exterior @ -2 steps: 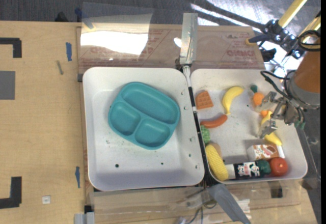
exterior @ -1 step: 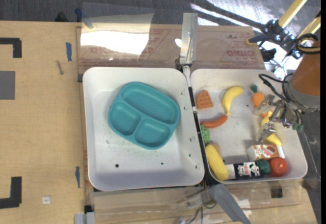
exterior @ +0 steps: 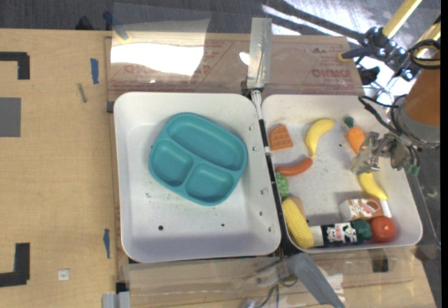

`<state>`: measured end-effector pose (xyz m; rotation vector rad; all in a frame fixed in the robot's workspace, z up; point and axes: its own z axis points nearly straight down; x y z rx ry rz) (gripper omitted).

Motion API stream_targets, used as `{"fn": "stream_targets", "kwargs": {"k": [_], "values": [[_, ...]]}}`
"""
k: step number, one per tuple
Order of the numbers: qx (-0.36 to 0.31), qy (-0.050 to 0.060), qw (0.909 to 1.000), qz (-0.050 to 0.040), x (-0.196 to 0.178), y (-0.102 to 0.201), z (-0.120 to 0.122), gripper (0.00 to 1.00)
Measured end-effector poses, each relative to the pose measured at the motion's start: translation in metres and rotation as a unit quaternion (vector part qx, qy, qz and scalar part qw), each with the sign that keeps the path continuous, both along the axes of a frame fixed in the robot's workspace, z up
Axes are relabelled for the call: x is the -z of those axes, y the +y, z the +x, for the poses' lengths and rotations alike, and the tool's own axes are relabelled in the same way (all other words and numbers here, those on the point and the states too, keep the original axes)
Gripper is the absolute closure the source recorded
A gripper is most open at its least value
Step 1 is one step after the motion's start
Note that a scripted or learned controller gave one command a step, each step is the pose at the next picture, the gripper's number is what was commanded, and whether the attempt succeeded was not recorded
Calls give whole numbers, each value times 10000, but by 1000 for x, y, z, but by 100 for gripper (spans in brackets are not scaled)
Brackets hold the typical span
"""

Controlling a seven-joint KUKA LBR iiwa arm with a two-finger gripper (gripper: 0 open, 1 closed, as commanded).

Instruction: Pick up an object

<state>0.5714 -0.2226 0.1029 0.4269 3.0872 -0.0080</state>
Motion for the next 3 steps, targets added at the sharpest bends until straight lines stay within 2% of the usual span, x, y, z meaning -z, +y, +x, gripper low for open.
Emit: {"fn": "stream_targets", "kwargs": {"k": [1,2,3], "values": [[-1,10,10000,4,1,0,0,0],[-214,77,9997,26,14,0,-5,0],[-217,5,9998,-1,0,-1,-1,100]]}}
